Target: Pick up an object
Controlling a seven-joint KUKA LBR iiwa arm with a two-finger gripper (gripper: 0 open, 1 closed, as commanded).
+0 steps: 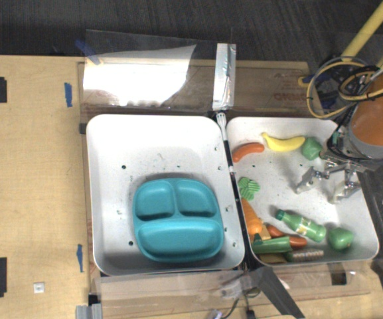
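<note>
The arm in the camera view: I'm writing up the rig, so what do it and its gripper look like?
The arm shows a rounded orange band above a grey wrist section. Below it sits a metallic silver gripper with two slim fingers. Looped yellow and dark cables run beside the arm, near a pale yellow rod. No markings are legible.

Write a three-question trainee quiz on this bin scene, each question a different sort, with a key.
1. True or false: the teal divided tray lies in the right bin.
2. Multiple choice: what lies just left of the yellow banana? A) the green bottle B) the orange-red sausage C) a blue cup
3. Fill in: the gripper hangs over the ____ bin, with nothing between its fingers.

Key: 1. False, it lies in the left bin. 2. B. 3. right.
</note>
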